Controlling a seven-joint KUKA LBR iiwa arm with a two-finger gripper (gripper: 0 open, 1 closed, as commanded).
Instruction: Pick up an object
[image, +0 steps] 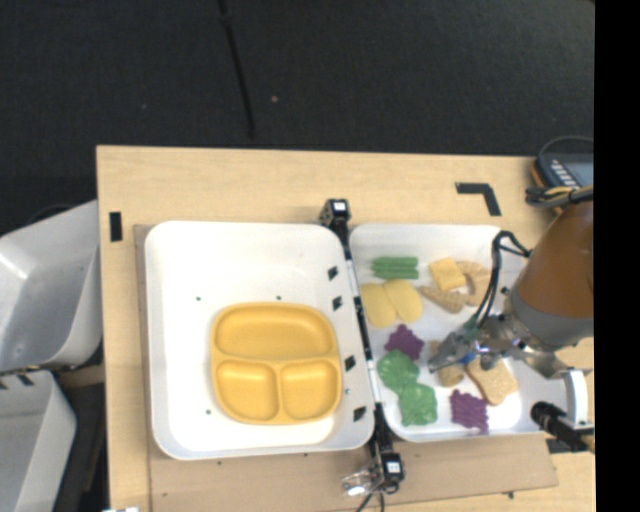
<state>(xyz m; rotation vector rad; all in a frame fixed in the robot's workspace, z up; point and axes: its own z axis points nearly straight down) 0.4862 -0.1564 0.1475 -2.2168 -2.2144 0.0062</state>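
My end effector (462, 352) hangs low in the right bin (425, 236), near the middle of the heap of play food, with my arm (560, 270) coming in over the bin's right wall. Whether it is spread or pressed together I cannot tell; the dark metal there blurs into the pieces under it, and I see nothing clearly pinched.

What my next move turns on, as I judge it, is what lies straight below the tip. A tan biscuit piece (492, 381) sits just to the right of and a little nearer the camera than the tip, touching or nearly so, its long axis running aslant toward the bin's near right corner. A purple piece (404, 341) lies just to the left, with a green piece (398, 370) beside it toward the near wall. The biscuit seems the closest candidate, so a short drop with a slight shift right should meet it.

The left bin (180, 300) carries a yellow divided plate (275, 362), well apart from me on the worktop (250, 180).
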